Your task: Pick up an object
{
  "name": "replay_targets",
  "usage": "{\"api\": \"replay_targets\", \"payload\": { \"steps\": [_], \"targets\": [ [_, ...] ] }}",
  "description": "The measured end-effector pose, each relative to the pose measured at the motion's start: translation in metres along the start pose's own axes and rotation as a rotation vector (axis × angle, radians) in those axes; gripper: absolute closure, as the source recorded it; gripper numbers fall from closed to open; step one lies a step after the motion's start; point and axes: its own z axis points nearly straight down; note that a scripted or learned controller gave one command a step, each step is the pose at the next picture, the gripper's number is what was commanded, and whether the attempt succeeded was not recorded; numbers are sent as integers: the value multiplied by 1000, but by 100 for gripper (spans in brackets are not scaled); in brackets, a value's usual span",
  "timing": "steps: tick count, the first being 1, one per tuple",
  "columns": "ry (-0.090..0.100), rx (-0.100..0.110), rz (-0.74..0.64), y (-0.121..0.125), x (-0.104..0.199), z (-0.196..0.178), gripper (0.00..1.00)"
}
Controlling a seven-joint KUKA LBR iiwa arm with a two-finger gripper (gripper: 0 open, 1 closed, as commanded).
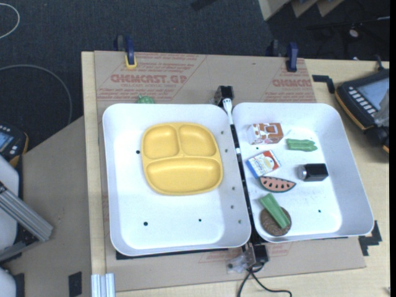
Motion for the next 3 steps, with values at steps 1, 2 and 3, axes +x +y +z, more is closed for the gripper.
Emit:
{"api": "replay_targets", "payload": {
  "steps": [1, 2, 3],
  "targets": [
    [-4, 0, 2, 1, -76, -80, 100],
    [9, 19, -17, 0, 50, 11, 100],
    [5, 16, -1, -1, 0, 54, 100]
  ]
}}
